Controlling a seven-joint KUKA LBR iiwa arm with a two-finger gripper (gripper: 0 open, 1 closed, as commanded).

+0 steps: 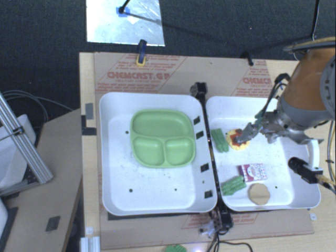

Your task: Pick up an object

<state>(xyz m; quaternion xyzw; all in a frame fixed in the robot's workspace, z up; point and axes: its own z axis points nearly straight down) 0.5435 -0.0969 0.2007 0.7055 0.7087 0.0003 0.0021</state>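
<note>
In the right bin (294, 193), my gripper (242, 136) reaches in from the right and sits right over a small red and yellow object (237, 140). A green pickle-like piece (219, 140) lies just left of it, by the bin's left wall. Nearer the front lie a second green piece (233, 185), a small pink and white box (253, 171) and a round tan cookie (259, 193). The red and yellow object is partly covered by the gripper tip.
The left bin (118, 193) holds a green divided plate (161, 138). A black divider with clips (206, 151) runs between the bins. The arm's orange-banded body (310, 83) hangs over the right bin's far right part.
</note>
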